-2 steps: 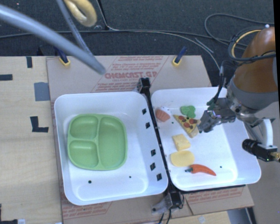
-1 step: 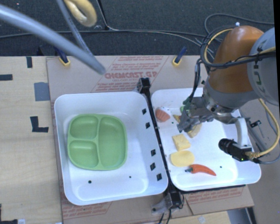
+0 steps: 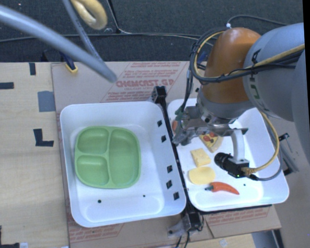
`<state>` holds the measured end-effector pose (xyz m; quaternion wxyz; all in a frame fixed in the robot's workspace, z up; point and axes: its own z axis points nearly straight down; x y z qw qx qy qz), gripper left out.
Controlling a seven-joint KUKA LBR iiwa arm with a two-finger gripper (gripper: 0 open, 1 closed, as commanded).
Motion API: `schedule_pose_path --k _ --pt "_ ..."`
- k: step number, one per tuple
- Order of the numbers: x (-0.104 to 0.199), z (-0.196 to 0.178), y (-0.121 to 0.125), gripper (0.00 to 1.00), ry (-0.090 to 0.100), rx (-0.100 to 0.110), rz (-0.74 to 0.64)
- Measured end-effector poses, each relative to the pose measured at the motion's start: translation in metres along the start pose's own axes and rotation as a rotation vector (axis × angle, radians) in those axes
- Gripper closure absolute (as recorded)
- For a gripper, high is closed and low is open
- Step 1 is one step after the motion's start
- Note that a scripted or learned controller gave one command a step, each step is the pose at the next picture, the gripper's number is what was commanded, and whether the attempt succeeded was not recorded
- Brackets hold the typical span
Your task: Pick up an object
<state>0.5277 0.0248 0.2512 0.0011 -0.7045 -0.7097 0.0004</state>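
Grey arm (image 3: pixel 246 73) hides right bin's (image 3: pixel 269 192) upper half.

Even, bright overhead light; my view's soft overall. White bins (image 3: pixel 143 108) near blown out, faint shadow inside rims. Grey tube (image 3: pixel 45 36) top left badly out of focus. Slight glare on orange band (image 3: pixel 229 53).

The arm (image 3: pixel 246 73) reaches over the right bin (image 3: pixel 274 192), above a cheese wedge (image 3: pixel 200 157), yellow slice (image 3: pixel 201 175) and chili (image 3: pixel 222 187). A green tray (image 3: pixel 107 157) lies in the left bin (image 3: pixel 81 204).
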Motion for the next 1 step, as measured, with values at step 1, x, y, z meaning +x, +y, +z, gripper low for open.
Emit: schedule_pose_path --k 1 --pt "0.0572 0.0037 0.0048 1.0 -0.001 0.0 0.0"
